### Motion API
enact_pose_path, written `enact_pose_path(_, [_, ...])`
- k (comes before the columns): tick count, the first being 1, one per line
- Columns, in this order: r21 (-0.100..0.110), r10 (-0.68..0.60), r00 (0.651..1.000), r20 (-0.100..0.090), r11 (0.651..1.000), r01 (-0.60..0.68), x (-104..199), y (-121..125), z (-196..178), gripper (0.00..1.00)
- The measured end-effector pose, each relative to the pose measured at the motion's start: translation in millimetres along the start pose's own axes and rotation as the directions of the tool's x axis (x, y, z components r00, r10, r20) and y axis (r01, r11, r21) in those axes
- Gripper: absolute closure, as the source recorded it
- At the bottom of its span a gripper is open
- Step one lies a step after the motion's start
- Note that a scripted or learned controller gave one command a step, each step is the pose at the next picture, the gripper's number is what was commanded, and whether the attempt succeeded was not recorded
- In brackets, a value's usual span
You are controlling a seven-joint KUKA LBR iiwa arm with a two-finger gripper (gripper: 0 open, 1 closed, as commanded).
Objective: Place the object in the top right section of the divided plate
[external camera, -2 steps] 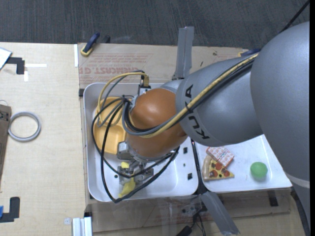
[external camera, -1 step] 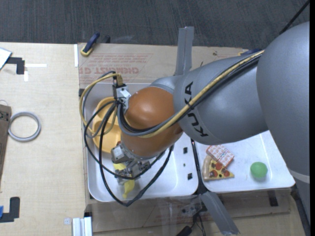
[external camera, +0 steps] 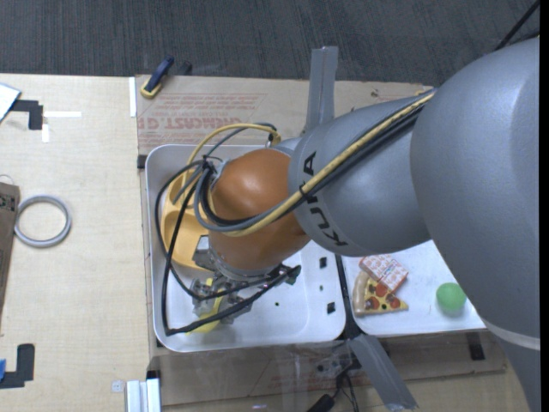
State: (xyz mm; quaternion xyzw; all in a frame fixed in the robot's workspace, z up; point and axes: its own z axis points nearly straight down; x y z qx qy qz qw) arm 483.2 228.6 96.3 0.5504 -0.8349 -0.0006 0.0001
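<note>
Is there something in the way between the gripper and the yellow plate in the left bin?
I cannot tell. The arm hangs over the left bin and hides most of the yellow plate; the gripper is low near the bin's front edge.

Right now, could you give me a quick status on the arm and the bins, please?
Gripper low in left bin, fingers hidden by wrist. Yellow plate mostly covered by arm. Pizza slice toy and green ball in right bin.
</note>
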Motion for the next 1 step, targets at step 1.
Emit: enact_pose_path(1, [0.002,-0.249,0.968,0.001,0.968,0.249,10.2,0.8,4.1,1.0])
